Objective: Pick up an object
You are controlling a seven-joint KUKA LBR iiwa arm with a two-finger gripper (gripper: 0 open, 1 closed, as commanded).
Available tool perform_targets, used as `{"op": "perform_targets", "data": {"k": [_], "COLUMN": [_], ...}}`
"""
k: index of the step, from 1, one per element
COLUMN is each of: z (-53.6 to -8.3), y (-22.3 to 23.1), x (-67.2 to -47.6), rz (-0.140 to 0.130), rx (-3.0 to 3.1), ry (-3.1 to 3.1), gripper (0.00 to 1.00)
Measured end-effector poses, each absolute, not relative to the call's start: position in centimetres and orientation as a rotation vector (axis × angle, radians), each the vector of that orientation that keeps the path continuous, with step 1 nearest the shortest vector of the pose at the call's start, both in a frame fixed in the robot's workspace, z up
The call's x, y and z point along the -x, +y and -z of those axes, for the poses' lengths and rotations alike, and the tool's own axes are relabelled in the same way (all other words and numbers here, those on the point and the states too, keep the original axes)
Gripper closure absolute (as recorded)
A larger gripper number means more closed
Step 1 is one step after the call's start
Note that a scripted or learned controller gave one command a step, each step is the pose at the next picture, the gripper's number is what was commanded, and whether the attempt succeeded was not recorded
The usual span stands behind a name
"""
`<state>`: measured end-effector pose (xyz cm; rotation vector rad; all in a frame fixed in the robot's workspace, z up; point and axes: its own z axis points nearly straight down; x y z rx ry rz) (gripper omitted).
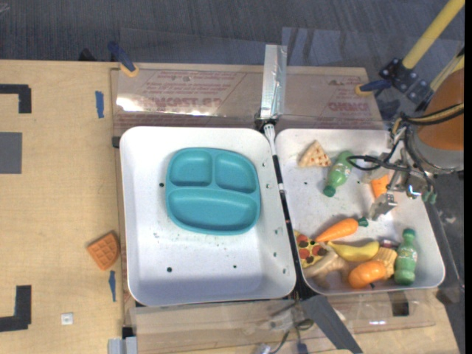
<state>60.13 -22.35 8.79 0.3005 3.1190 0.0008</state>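
The right bin (431, 231) holds several toy foods. A pizza slice (315, 155) and a green bottle (337, 174) lie near its far side. A carrot (335, 231), a banana (356, 251), an orange fruit (367, 273), a second green bottle (405, 257) and a pepperoni pizza piece (310, 248) crowd its near side. My gripper (383, 206) hangs low over the bin's right middle. A small orange piece (378, 186) sits right against it; whether it is gripped is unclear.
The left bin (147, 264) carries a teal divided plate (214, 190). A toy waffle (103, 251) lies on the bench left of the bins. Dark cables (366, 161) trail from the wrist over the right bin's far corner.
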Motion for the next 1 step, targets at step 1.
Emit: {"op": "perform_targets", "data": {"k": [1], "z": [-10.17], "y": [-22.42], "x": [-60.54], "rz": [0.005], "rx": [-0.298], "ry": [3.105], "gripper": [1.0]}}
